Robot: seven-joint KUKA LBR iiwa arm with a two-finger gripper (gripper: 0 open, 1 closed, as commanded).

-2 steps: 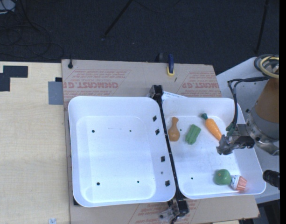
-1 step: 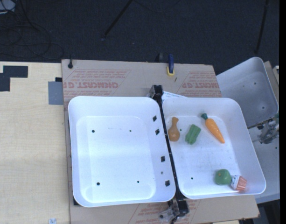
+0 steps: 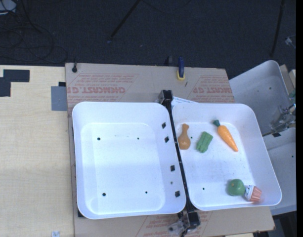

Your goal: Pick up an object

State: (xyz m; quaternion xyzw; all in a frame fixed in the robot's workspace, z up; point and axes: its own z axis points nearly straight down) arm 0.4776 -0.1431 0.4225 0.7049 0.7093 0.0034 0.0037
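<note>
The right bin [image 3: 264, 154] holds several small objects. An orange carrot with a green top [image 3: 227, 136] lies tilted near its far side. Left of it are a green chunk [image 3: 204, 141] and a tan gourd-shaped piece [image 3: 184, 136], close to the divider. In the near right corner a green ball [image 3: 235, 187] touches a small orange and white item [image 3: 253, 193].
The left bin [image 3: 82, 132] sits beside the right one on a cardboard sheet [image 3: 116, 85]. Black clips [image 3: 172, 168] join the two bins along the middle. A grey metal plate [image 3: 270, 83] with a small metal fixture [image 3: 284, 116] stands at the right edge.
</note>
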